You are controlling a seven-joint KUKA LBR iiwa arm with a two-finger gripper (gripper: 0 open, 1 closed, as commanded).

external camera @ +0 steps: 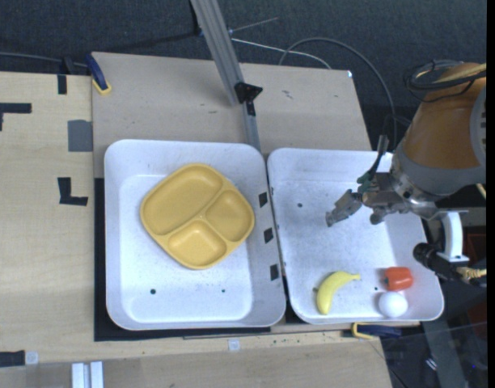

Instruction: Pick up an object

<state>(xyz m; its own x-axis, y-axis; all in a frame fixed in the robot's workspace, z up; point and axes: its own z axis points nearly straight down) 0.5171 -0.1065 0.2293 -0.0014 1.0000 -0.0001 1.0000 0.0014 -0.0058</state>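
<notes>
Nearest the lens, along the bottom edge: light wood tabletop (37,297) w/ black tape marks on its left part. On it, two shallow white bins side by side.

Left bin (122,289) holds a yellow divided plate (197,215), three compartments.

Right bin (312,176) holds a banana (332,289), an orange piece (399,278) and a white ball (392,304), all near its front edge.

Jaws (342,210) hang over the right bin's middle, apart from those items; can't tell if spread or pressed together, too small and blurred. Arm w/ orange band is cut off at the right.

Dark carpet beyond, w/ cables and a grey pole.
</notes>
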